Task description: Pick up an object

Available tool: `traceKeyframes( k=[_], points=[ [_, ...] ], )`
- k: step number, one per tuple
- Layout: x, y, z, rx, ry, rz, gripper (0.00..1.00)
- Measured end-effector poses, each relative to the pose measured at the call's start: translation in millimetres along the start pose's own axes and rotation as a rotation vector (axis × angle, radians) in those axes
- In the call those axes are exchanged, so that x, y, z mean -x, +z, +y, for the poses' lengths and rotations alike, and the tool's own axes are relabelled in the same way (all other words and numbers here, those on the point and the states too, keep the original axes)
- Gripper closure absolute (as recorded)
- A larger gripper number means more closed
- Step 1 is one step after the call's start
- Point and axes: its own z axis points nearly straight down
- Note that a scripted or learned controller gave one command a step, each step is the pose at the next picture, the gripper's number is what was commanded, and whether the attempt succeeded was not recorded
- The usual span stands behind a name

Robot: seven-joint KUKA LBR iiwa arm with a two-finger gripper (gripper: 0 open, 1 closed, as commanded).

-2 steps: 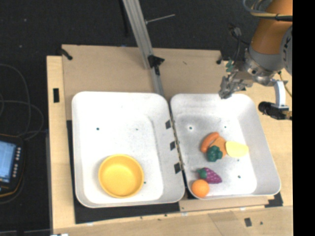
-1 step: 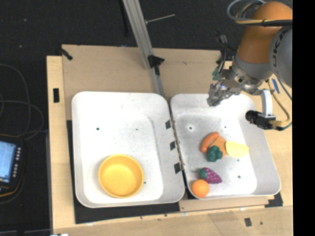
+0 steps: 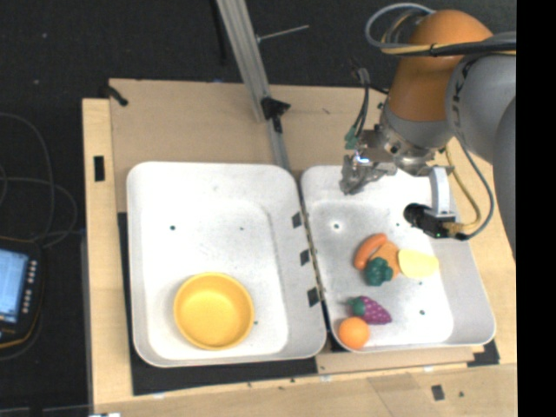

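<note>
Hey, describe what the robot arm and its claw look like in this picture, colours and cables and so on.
The arm is grey with a rounded orange band above the wrist. Grey cable loops arch over the orange part, and thin dark cables run down beside the wrist. The claw is small, metallic grey.

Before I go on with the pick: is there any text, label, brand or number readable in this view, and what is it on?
No text reads clearly anywhere in this view.
Arm: dark marks at the edge of its grey casing, too cut off and blurred to read.
Handheld screen at the left edge: lit, but its contents are too small to read.
White bins, yellow bowl, toy food: no lettering visible.
</note>
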Motion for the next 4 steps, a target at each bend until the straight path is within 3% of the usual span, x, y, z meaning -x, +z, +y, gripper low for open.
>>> traceKeyframes(
  k=[3,4],
  points=[
    [-140,-14,-33,0.003,-0.003,0.002,1.0],
    [-136,-14,-33,0.001,0.003,0.0,0.0]
  ],
)
